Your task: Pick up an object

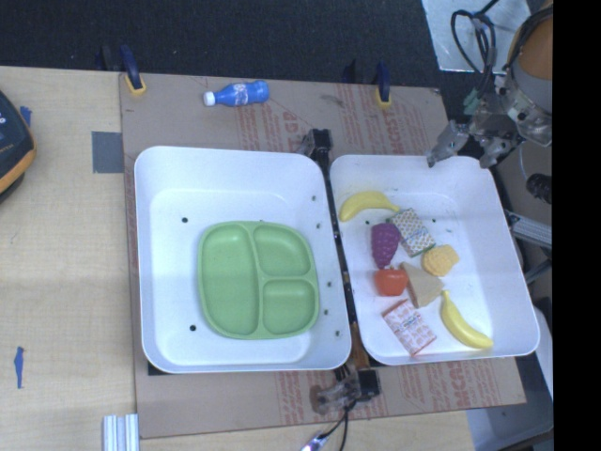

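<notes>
Jaws (460, 148) spread apart and bare at the frame's upper right; I judge the banana (367, 203) light, stiff, slippery, best pinched across its middle.

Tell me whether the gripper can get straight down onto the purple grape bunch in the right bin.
Probably yes. The purple plastic grape bunch lies uncovered, nothing above it. The gripper hovers at the right white bin's far rim. A yellow banana, a red tomato-like toy and a patterned packet crowd it, so the jaws have little room.
</notes>
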You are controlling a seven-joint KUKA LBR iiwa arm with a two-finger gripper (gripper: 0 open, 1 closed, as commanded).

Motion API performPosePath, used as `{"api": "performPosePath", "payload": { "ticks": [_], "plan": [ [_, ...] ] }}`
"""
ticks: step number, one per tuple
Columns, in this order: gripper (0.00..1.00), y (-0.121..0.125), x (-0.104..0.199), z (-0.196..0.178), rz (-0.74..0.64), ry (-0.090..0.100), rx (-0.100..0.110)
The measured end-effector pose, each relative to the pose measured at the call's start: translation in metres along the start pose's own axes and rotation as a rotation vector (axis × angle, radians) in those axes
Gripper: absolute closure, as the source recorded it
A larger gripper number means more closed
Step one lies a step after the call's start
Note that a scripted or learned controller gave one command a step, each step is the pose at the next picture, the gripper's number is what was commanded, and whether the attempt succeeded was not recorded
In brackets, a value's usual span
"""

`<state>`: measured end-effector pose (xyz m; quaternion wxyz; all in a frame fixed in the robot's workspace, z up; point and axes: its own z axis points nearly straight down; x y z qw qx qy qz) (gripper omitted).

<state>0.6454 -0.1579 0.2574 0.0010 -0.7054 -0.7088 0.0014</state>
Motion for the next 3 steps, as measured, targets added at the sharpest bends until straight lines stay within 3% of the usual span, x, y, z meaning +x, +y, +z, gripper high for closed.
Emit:
{"api": "performPosePath", "payload": {
  "ticks": [1, 2, 3],
  "plan": [
    [0.00, -0.026, 0.065, 0.133, -0.002, 0.001, 0.004],
    [0.00, -0.051, 0.059, 0.161, -0.002, -0.003, -0.014],
    [1.00, -0.050, 0.057, 0.149, -0.004, -0.006, -0.013]
  ]
}}
